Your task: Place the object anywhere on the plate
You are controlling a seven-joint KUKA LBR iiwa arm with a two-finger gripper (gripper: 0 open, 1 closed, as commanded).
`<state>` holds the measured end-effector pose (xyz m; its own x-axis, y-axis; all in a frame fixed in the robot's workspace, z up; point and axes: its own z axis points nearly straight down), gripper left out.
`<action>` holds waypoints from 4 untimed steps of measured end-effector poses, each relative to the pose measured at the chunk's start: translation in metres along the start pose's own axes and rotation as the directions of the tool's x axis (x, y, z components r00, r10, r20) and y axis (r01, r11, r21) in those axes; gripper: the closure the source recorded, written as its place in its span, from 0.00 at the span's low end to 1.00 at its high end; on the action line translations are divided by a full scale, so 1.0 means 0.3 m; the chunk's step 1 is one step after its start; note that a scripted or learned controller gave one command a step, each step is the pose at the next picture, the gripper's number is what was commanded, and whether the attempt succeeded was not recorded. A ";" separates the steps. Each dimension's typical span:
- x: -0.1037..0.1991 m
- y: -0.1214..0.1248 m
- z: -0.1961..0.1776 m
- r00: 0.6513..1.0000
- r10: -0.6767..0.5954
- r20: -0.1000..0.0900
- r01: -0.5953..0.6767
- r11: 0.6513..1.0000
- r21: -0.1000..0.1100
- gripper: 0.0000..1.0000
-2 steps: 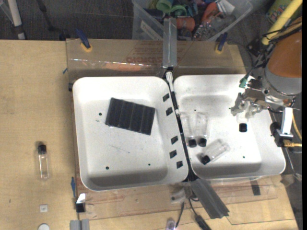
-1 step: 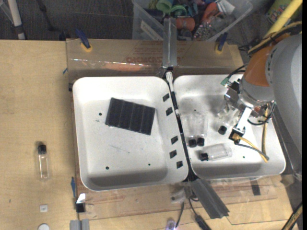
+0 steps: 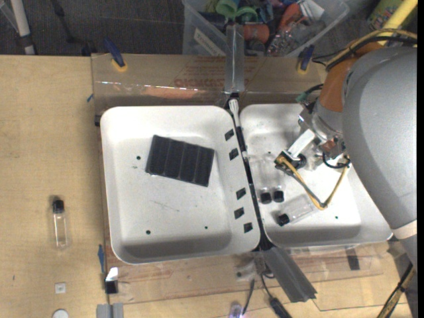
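step: likely the pick, right bin (image 3: 344,222) | gripper (image 3: 317,152) near small black pieces (image 3: 271,195); its state cannot be told | next: needs one carried onto ribbed black plate (image 3: 180,159)

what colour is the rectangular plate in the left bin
Black, ribbed into parallel strips; the plate shows best in the camera view.

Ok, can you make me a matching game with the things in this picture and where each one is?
Things:
1. black ribbed plate
2. clear vial
3. tub of colourful toys
4. small black pieces

Places:
A. behind the bins
B. in the right bin
C. in the left bin
D. on the wooden bench, left of the bins

Pairs: 1-C, 2-D, 3-A, 4-B
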<state>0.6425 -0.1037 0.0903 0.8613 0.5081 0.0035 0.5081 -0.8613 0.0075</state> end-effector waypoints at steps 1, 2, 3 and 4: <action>-0.224 -0.073 -0.004 0.866 -0.499 -0.006 0.499 0.866 -0.003 1.00; -0.367 -0.224 -0.004 0.646 -0.763 -0.004 0.763 0.646 -0.008 1.00; -0.422 -0.200 -0.004 0.642 -0.766 -0.007 0.766 0.642 -0.009 1.00; -0.599 -0.018 -0.001 0.536 -0.844 0.000 0.844 0.536 -0.007 1.00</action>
<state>0.4848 -0.1904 0.0899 0.0325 0.9995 -0.0048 0.9994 -0.0324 0.0137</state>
